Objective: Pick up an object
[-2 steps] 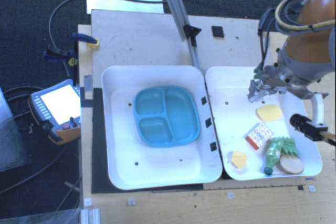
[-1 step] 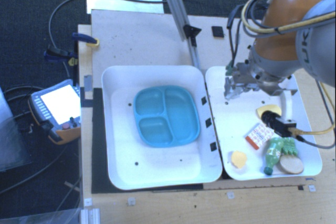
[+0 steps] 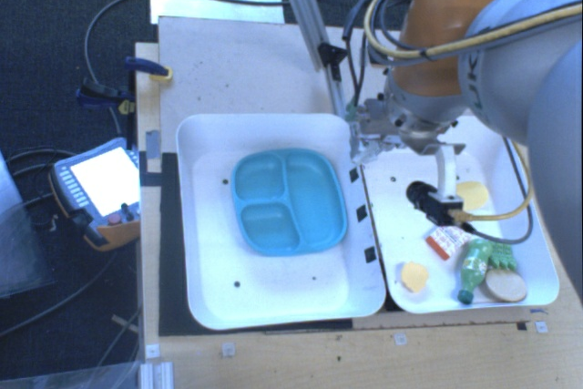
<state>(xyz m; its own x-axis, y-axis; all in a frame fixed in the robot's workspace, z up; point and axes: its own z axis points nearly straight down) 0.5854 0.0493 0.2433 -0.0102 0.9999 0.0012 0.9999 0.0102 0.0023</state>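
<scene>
Claw [image 3: 366, 144] hangs over the seam between the two shallow white bins, at their far side; open or closed cannot be told. Left bin [image 3: 209, 287] holds a blue plastic compartment tray [image 3: 290, 200]. Right bin [image 3: 539, 273] holds a green plastic bottle [image 3: 472, 267], lying near a red-and-white packet [image 3: 445, 240] and a tan round disc [image 3: 504, 286].

Pale worktop [image 3: 237, 68], viewed from above at a slant. Two shallow white bins are set directly on it, side by side and touching: the left bin [image 3: 209, 287] and the right bin [image 3: 396, 237]. A blue clamp [image 3: 146, 66] is fixed at its left edge.
</scene>
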